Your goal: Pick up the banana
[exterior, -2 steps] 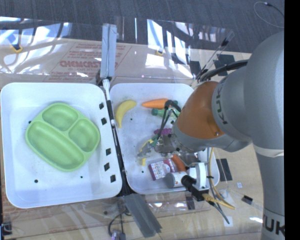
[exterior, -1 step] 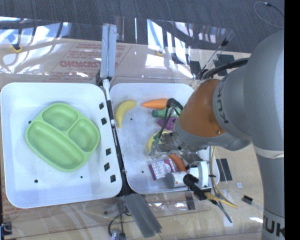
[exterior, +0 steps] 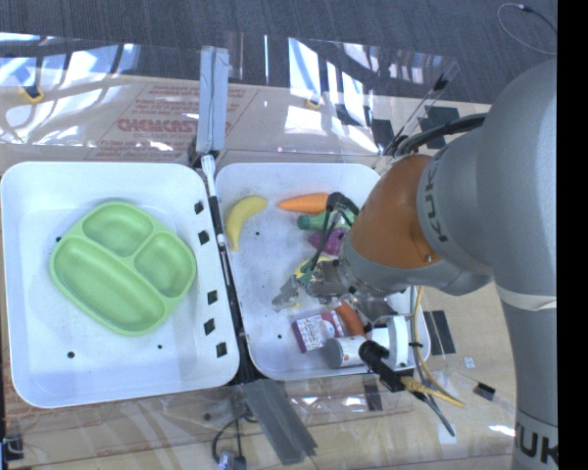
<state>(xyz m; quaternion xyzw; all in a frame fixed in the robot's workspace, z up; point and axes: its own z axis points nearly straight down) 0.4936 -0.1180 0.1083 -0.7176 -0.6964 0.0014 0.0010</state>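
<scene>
The arm (exterior: 441, 223) hangs over the right bin (exterior: 265, 346), its gripper (exterior: 296, 295) low near the middle, apparently clenched on nothing. The banana (exterior: 239, 215) lies untouched at that bin's far-left corner. Approach stage, I judge: next, opening above the banana.

One camera fixed above the tabletop (exterior: 127, 429), angled down; both white bins (exterior: 20, 292) in frame; arm (exterior: 490, 213) crowding the right.
</scene>
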